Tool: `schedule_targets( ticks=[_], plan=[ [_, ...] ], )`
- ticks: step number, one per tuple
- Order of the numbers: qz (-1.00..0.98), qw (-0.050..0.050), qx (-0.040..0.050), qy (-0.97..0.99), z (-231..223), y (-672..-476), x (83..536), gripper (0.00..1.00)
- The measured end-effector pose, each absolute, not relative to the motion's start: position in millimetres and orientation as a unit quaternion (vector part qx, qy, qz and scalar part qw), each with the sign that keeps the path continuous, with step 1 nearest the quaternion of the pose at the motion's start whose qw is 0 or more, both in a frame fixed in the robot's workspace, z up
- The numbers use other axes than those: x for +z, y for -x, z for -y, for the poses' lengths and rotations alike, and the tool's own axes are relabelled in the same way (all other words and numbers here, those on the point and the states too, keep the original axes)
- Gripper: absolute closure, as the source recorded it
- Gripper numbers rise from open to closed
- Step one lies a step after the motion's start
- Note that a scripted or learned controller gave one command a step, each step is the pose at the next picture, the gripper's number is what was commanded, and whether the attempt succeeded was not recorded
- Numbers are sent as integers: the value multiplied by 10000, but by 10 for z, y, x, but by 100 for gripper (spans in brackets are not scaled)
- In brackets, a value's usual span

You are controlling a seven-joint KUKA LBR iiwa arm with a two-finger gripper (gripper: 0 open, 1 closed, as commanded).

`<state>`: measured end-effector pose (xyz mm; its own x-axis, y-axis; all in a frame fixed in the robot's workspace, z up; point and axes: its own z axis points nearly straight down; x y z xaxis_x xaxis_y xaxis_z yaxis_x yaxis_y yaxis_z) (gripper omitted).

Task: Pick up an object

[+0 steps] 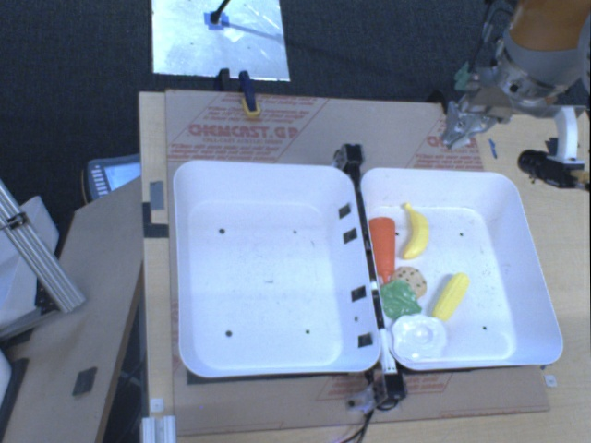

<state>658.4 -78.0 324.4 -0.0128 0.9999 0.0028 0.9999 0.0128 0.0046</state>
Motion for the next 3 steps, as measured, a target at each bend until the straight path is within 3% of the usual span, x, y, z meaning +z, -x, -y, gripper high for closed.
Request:
schedule_targets(
  ticks=[1,2,3],
  plan=[
    [-7122,17,41,-7020,-197,-6678,3707,100],
    [-7060,64,47,-7082,390,-6220,4793,100],
    [-7106,-22,-11,-7036,-359,-6233,3885,100]
  ],
)
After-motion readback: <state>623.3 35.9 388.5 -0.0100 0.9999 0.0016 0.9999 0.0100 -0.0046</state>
